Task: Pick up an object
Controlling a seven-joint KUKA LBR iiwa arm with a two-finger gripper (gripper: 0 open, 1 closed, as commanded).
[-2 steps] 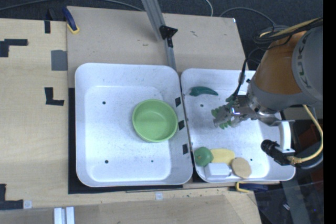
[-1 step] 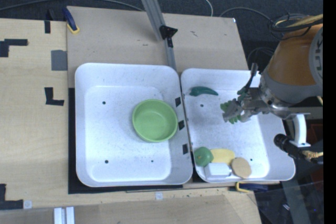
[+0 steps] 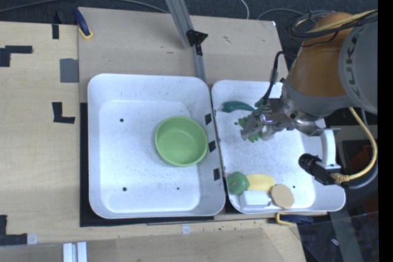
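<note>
Your gripper point(image 3: 253, 130) sits low in the right bin point(image 3: 307, 159), just below a teal piece point(image 3: 236, 107); its grip cannot be told. The likeliest targets, a green ball point(image 3: 237, 181), yellow piece point(image 3: 260, 181) and tan disc point(image 3: 282, 196), cluster at the near wall.

Claw point(image 3: 255, 127) blurred; finger state cannot be told. Right bin point(image 3: 288, 159) far right corner hidden by the arm point(image 3: 322, 73), which is cut off at the right edge. Teal object point(image 3: 235, 107) partly covered by the claw; kind cannot be told.
</note>
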